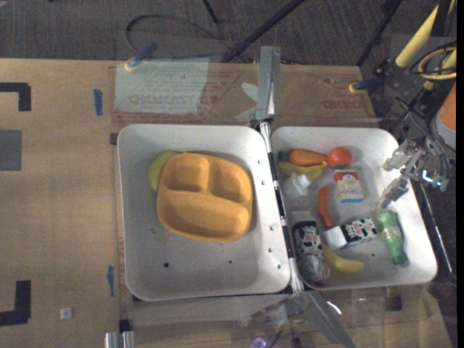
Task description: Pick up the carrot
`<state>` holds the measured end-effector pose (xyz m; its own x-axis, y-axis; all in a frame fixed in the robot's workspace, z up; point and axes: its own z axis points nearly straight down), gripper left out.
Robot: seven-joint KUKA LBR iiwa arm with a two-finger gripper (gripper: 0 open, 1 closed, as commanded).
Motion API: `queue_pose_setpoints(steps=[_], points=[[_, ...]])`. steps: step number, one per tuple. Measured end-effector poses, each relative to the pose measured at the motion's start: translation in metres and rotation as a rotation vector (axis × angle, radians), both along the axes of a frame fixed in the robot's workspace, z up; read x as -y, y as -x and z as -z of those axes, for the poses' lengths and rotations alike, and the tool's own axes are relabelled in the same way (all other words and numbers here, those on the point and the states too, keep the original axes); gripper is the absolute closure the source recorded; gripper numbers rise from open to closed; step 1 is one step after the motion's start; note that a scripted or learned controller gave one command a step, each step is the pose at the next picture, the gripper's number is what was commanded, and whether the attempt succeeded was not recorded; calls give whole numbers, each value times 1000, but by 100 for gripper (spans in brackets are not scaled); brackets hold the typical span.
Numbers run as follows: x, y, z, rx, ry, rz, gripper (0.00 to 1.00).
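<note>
On my feed the wooden tabletop (65,216) carries two white bins. The carrot (307,157) lies lengthwise left-to-right near the right bin (424,267)'s far wall, leftward of the gripper (403,172), whose jaws look parted and empty at the right rim.

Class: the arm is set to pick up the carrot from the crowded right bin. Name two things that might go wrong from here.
1. The carrot lies against a yellow banana and next to a red-orange ball, so the fingers may catch a neighbour instead.
2. The gripper sits across the right bin; its path passes over the carton, which it might knock.
</note>
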<state>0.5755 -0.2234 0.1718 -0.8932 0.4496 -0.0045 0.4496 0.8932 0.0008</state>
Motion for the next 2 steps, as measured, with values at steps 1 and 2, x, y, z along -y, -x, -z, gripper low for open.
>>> queue_pose_setpoints(steps=[1,2], points=[[-2,-77,6,3,-1,88,0],[0,4,4,-1,-1,186,0]])
